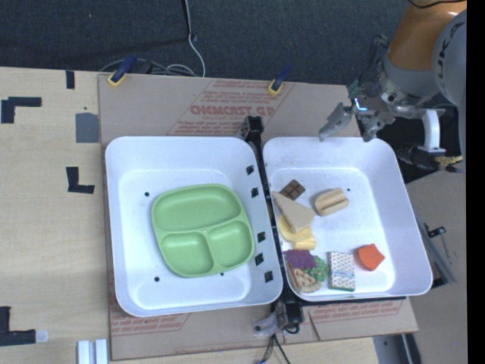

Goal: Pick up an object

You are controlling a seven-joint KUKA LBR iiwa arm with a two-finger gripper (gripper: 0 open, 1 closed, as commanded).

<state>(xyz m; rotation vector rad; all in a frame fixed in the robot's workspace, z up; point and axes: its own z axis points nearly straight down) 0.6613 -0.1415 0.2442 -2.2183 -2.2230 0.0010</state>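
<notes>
My gripper (351,130) hangs above the far rim of the right bin (398,174), fingers spread open with nothing between them. In that bin lie a tan bread roll (330,201), a small brown square (292,189), a beige wedge (294,211), a yellow cheese piece (299,238), a purple grape bunch (301,262), a waffle-like piece (307,279), a green-edged packet (341,271) and an orange block (370,257). All of them lie well below and in front of the gripper.
The left bin (125,174) holds a green divided plate (202,229). Black clips (251,129) sit along the seam between the bins. Cardboard (220,105) lies under both bins, with a cable (189,29) running behind.
</notes>
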